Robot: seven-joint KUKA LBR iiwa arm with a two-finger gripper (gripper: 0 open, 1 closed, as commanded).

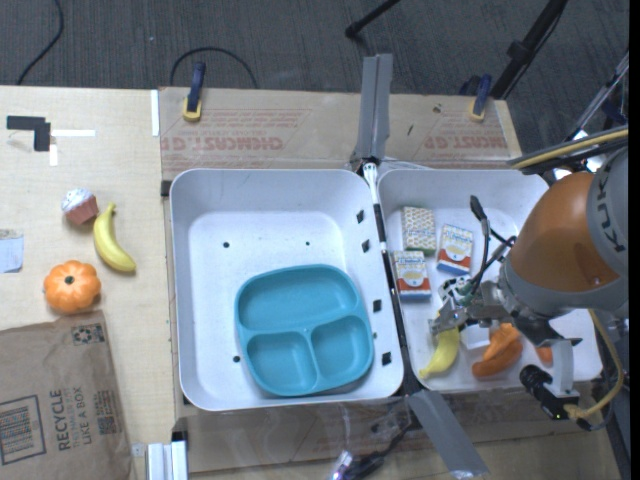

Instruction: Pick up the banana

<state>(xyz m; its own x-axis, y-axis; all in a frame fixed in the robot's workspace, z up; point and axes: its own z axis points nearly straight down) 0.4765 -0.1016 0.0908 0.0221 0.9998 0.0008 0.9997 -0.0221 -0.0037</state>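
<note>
Dark grey carpet with some cables runs behind a light wooden table [80, 118], and two shallow white bins sit side by side on it over a sheet of cardboard. Left bin [200, 268] has a teal divided plate [300, 328] lying flat in its near half. Right bin [400, 183] has three small boxes [432, 246] grouped in the far-left part, plus a banana [441, 353] near the left wall at the near end, and an orange carrot-looking thing [497, 353] just to the right of it.

So the arm [565, 233] comes in from the right, with its gripper [462, 308] right above the upper tip of the banana. It's a tangle of metal and wires down there, and honestly I can't tell if the fingers are apart or together, or whether they're touching the banana at all. The banana looks to be resting on the bin floor.

Off on the left of the table, outside the bins, there's a second banana [112, 240], a little cupcake [79, 207] and a small pumpkin [72, 286], all close together.
</note>
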